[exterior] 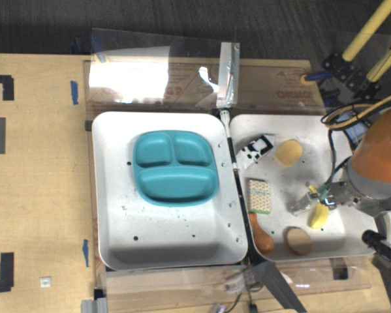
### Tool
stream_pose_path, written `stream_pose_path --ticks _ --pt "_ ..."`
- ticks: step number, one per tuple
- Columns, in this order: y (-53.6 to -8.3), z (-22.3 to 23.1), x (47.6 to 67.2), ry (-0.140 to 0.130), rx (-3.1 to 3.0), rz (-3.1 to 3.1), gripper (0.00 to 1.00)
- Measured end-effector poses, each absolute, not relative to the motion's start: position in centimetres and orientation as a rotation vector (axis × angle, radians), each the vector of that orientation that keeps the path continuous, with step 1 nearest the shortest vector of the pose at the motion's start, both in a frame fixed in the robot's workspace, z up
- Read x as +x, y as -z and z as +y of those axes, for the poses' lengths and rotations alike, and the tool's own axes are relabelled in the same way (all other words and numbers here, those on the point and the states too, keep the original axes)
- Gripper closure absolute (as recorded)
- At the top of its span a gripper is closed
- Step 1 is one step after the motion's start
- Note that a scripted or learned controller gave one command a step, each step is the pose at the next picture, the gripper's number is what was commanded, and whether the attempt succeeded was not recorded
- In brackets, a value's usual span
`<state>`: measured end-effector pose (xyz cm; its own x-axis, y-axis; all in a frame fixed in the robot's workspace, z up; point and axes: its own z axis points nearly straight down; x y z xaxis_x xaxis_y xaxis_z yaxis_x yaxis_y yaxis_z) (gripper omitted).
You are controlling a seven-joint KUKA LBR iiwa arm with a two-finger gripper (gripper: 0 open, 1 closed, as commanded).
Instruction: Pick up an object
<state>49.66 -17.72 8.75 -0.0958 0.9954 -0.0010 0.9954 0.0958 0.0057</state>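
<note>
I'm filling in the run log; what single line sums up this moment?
arm: over right bin | gripper: low among the objects, by yellow piece | left bin: teal tray

Small mixed objects (290, 152) in right bin (312, 128)

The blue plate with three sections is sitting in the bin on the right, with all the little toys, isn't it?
Not quite. The camera view shows the teal three-section plastic plate lying in the left white bin. The little things, such as the yellow block and the tan ball, are in the right white bin.
</note>
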Motion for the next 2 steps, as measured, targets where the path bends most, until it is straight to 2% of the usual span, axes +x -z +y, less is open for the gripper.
stream_pose_path --ticks 1,2 --pt "-9.9 -17.8 49.9 -0.01 2.106 2.316 1.0" --pt "-8.7 -22.1 50.8 -0.008 2.357 2.077 1.0"
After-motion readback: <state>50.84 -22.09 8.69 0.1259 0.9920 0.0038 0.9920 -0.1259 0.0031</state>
